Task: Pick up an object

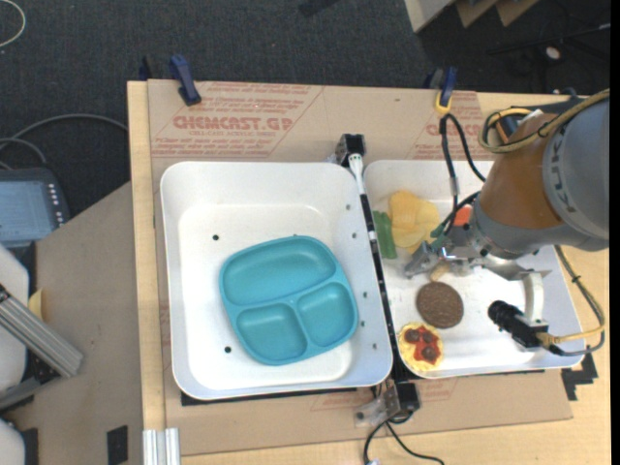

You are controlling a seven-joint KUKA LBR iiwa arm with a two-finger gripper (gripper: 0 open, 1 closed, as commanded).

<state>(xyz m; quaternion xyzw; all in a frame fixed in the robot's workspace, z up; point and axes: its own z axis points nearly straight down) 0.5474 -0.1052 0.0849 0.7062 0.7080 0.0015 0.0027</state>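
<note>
Several small toy foods lie in the right bin (542,355), and I would take the stiff, light brown disc (440,303) at centre right by its rim, though I cannot tell how my jaws (433,260), just above it, stand.

bins: 2 (184,260) (542,356) | blue tray: 1 (288,298) | brown disc: 1 (440,303) | yellow item: 1 (414,216)
</note>
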